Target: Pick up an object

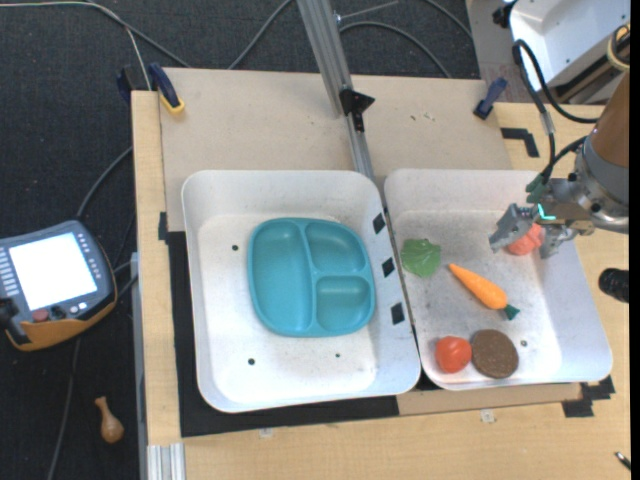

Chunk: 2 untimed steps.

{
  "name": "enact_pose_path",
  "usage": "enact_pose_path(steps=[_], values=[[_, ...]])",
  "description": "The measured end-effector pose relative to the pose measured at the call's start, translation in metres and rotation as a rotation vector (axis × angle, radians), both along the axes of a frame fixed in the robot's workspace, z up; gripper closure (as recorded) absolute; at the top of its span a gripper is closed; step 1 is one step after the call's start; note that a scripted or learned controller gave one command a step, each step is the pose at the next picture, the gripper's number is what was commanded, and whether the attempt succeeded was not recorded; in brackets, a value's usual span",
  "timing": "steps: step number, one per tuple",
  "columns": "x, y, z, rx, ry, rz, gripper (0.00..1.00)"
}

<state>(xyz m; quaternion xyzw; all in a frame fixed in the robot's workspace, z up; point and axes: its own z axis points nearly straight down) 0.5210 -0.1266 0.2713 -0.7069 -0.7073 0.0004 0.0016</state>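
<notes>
Two shallow white bins are carried side by side on the bench; the left bin (215,368) holds a teal divided plate (308,276) near its centre. The right bin (580,343) holds five items; a green leafy piece (421,257) lies against its left wall, an orange carrot (478,287) is placed near its middle, and a red tomato (452,354) and a brown round disc (494,353) are seated just beside each other along its near edge. The gripper (528,233) is positioned low by the bin's far right corner; its fingers are set apart around a small reddish-orange object (523,240), which is seen between them; whether the object is lifted off the bin floor cannot be told.
</notes>
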Motion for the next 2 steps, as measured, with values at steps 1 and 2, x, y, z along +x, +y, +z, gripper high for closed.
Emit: enact_pose_path(steps=[1,2], values=[[0.0,0.0,0.001,0.0,-0.002,0.0,0.0],[-0.005,0.002,-0.042,0.0,0.0,-0.001,0.0]])
